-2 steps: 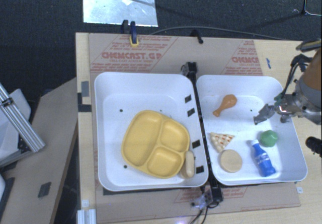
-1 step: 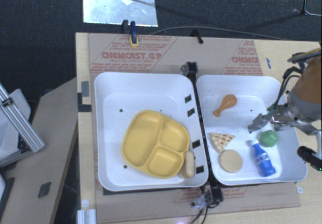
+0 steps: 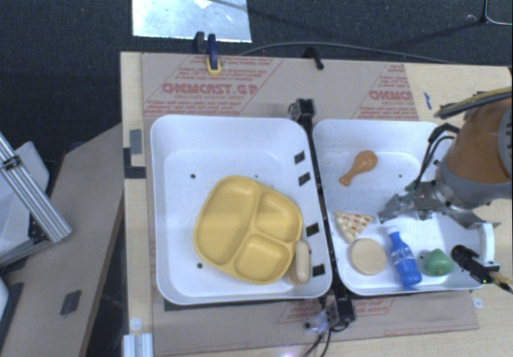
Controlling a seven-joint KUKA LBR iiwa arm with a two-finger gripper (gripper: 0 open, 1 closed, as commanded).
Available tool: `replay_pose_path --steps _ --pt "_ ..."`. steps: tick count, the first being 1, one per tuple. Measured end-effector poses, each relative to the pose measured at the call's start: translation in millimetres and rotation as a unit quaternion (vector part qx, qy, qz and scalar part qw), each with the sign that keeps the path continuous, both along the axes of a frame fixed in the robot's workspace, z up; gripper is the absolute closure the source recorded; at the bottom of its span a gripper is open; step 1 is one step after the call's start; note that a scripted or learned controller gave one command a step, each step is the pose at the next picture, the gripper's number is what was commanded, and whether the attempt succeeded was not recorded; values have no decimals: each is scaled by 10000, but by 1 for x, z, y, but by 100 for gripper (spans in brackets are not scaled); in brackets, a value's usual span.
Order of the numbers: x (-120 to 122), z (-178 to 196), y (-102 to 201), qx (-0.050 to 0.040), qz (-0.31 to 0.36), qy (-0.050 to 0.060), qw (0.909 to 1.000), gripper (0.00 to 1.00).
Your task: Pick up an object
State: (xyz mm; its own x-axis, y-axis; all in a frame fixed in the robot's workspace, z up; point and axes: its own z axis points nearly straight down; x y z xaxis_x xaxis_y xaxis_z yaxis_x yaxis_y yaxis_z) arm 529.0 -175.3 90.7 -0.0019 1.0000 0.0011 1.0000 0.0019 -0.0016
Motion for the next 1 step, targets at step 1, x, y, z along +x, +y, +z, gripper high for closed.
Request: replay_pose_path --steps 1 --pt "1 13 -1 -13 1 -26 10000 100"
